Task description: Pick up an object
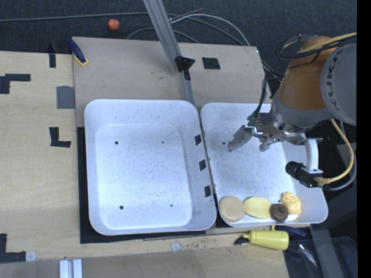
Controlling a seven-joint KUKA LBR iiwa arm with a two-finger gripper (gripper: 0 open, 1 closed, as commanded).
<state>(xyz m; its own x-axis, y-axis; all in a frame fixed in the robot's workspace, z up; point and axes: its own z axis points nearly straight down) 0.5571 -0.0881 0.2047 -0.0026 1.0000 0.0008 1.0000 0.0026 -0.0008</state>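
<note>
From my seat I see the gripper (pixel 250 142) hanging over the right bin (pixel 232 117), in its upper middle, with the grey wrist and the orange band (pixel 301 86) just to its right. Its two fingers (pixel 236 139) stand spread apart, one reaching left and down, the other shorter and nearer the wrist, and nothing sits between them: the hand is released and bare.

The things I could pick all lie well below the gripper, along the bin's near edge. Down and a little left of the fingers is a round tan disc (pixel 231 208). Just beside it, to its right, lies a pale yellow oval piece (pixel 255 206), touching or nearly touching the disc. Further right, a small dark brown round object (pixel 279 212) rests against that oval, and behind it a small yellow-orange lumpy item (pixel 291 202) sits at the bin's lower right corner; I cannot tell what that one is.

Outside the bin, straight below the gripper past the rim, a yellow tool with a dark tip (pixel 268 239) lies on the bench. Far to the gripper's left sits the left bin (pixel 98 114). A grey slanted pole (pixel 165 30) runs up and left of the hand, and a small red ball (pixel 113 24) lies well beyond it on the dark floor
</note>
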